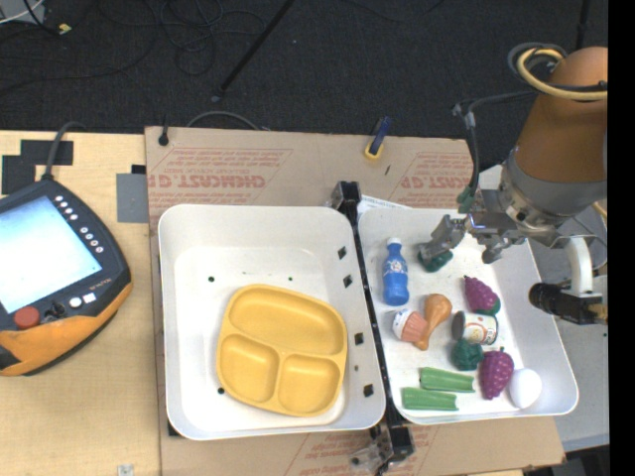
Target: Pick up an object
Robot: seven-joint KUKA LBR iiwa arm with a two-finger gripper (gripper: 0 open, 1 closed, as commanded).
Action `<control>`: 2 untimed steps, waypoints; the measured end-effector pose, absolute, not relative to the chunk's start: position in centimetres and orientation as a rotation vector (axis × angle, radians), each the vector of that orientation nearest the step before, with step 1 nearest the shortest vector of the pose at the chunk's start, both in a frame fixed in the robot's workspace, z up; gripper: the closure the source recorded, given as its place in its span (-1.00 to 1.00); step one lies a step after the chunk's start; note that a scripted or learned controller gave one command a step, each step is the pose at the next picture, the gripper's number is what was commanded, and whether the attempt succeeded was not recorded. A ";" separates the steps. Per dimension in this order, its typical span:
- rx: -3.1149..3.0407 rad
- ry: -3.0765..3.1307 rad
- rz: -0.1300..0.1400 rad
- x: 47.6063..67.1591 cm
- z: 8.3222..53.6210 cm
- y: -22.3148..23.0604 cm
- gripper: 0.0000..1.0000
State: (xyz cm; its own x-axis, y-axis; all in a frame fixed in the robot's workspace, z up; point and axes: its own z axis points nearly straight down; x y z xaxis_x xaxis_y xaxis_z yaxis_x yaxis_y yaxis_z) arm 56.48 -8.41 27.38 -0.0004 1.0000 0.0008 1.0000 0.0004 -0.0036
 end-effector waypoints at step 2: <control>-2.229 -2.204 0.006 52.7 12.8 -9.0 1.00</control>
State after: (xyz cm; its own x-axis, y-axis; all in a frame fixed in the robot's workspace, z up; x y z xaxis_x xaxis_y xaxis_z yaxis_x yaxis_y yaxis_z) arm 52.74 -9.02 12.78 0.0112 0.9999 0.0019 0.9999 -0.0112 -0.0071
